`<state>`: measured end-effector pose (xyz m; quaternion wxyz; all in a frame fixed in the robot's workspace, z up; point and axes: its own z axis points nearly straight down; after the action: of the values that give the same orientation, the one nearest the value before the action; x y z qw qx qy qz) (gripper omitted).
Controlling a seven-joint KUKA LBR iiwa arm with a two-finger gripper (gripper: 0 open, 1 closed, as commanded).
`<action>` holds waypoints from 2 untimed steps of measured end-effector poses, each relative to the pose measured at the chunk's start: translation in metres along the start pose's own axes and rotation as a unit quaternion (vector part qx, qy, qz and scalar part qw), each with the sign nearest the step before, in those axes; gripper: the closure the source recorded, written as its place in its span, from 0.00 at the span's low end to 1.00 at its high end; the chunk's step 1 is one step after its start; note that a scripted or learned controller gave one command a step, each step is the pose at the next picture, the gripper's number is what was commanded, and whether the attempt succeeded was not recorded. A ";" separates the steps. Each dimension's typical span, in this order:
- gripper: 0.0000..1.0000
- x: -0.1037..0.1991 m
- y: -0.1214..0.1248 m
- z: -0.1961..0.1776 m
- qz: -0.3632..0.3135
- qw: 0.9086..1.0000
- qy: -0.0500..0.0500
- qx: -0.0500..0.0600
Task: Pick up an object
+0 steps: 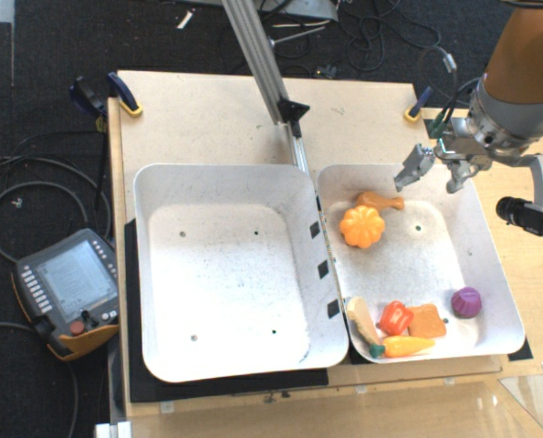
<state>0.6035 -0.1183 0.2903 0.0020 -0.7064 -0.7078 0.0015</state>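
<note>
Fingers (435,173) spread open, nothing between them; we see them hang over right bin (490,263) at its far rim. Nearest candidate: drumstick (381,202), just down-left of fingers, long axis roughly across bin; orange pumpkin (362,226) touches or nearly touches it on near side. We judge next move a short descent toward left-front. Purple piece (466,302) and vegetable cluster (401,322) lie well apart at near rim. Arm (517,62) enters from right, wrist angled down-left. Left bin (221,263) sits beside on counter (207,117).
</note>
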 end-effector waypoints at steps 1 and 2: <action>0.00 0.000 0.001 -0.003 0.000 1.000 0.000 -0.002; 0.00 -0.002 0.000 0.062 0.002 1.000 0.000 0.001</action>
<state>0.6034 -0.1200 0.2286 0.0027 -0.7075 -0.7067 0.0024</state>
